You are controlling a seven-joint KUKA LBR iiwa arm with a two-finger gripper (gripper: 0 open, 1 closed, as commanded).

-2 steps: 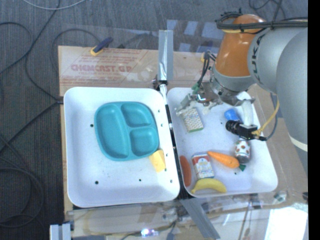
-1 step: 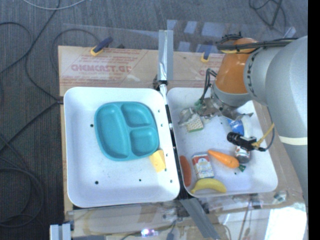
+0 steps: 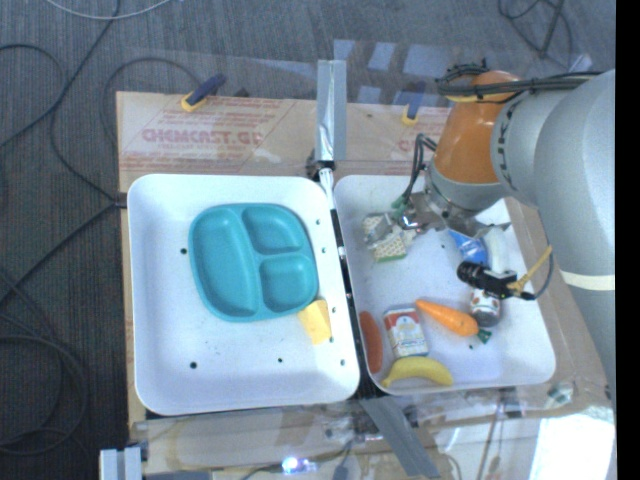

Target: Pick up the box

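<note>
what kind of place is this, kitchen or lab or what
Most likely a robotics lab or test bench, not a kitchen. A grey and orange robot arm reaches over two white bins of toy food such as a banana and carrot, with loose cables across the carpeted floor.

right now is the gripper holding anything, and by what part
Cannot be told. The gripper is low over the right bin's far end; the box lies apart, near the front.
</note>
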